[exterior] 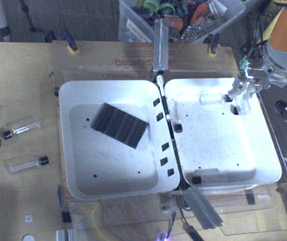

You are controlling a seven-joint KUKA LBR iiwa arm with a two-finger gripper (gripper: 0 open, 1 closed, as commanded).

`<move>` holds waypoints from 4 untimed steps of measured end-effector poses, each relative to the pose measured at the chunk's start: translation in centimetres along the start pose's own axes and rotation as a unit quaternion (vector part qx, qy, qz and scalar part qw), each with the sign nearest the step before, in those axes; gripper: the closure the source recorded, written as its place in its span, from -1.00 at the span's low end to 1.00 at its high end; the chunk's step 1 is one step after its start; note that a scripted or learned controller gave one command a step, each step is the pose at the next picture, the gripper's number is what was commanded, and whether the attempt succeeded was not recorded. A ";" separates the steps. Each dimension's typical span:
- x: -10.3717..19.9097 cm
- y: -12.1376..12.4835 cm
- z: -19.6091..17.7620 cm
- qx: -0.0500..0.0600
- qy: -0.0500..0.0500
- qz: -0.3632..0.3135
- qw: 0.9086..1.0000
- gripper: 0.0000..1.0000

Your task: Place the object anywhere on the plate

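Note:
A dark ribbed rectangular plate (120,125) lies flat and askew in the left bin (78,97). In the right bin (264,159), a clear vial (211,99) lies on its side near the far wall. My gripper (241,98) hangs over the right bin's far right corner, just right of that vial's end. Whether it touches the vial is unclear. A second clear vial with a black cap (207,176) lies along the right bin's near wall. A third vial (175,120) rests against the divider.
Several clear vials (25,160) lie loose on the wooden bench left of the bins. A clear tub of colourful items (181,9) stands behind the bins. Black tabs (163,147) line the divider between the bins. A metal bar (159,44) stands at the divider's far end.

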State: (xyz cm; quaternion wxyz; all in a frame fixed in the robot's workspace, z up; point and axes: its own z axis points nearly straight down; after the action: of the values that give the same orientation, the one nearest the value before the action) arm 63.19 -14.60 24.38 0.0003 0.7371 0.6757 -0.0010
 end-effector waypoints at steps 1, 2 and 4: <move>6.7 2.5 6.0 0.002 0.001 0.144 0.990 1.00; 12.4 2.4 6.0 0.001 0.000 0.394 0.919 1.00; 27.8 1.1 4.6 -0.001 0.002 0.475 0.880 1.00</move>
State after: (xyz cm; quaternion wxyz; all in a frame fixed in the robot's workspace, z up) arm 66.68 13.01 19.71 -0.0002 0.9696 0.2446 0.0012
